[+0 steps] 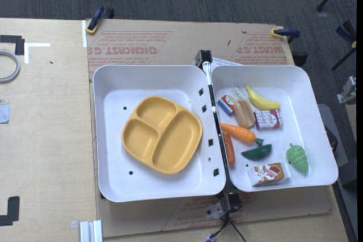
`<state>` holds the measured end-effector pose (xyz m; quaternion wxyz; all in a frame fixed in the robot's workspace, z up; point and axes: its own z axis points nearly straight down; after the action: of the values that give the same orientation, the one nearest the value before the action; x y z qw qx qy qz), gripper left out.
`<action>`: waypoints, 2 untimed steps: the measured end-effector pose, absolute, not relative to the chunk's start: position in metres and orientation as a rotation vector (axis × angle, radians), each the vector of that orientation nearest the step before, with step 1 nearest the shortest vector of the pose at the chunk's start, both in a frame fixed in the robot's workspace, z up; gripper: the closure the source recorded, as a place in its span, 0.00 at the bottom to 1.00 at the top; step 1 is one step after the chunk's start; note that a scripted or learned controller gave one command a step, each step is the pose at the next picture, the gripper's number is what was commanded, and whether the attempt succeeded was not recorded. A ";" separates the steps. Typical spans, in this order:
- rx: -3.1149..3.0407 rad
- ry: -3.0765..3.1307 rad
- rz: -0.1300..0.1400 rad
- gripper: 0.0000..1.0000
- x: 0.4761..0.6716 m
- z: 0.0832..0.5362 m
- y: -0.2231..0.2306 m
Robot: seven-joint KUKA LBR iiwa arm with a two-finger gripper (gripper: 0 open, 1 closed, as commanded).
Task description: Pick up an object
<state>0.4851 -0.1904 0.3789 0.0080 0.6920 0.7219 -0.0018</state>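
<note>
Bench (45, 150) is carrying toys in the bin (307, 128) nearest the claw's reach-in side, where a banana (262, 100) is lying, likely light, stiff and slippery, best pinched mid-body; claw's state cannot be told.

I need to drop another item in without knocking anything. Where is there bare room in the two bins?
Left bin: bare floor rings the yellow divided plate, widest along its near and left walls. Right bin: crowded down the middle, from banana to juice box; free strip between green grapes and the far-right corner.
</note>
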 end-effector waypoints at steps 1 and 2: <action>2.158 2.257 -0.007 1.00 0.486 0.389 -0.191; 1.644 2.674 -0.001 1.00 0.479 0.340 -0.200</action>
<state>0.4786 -0.1995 0.3404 0.0013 0.5237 0.8519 -0.0003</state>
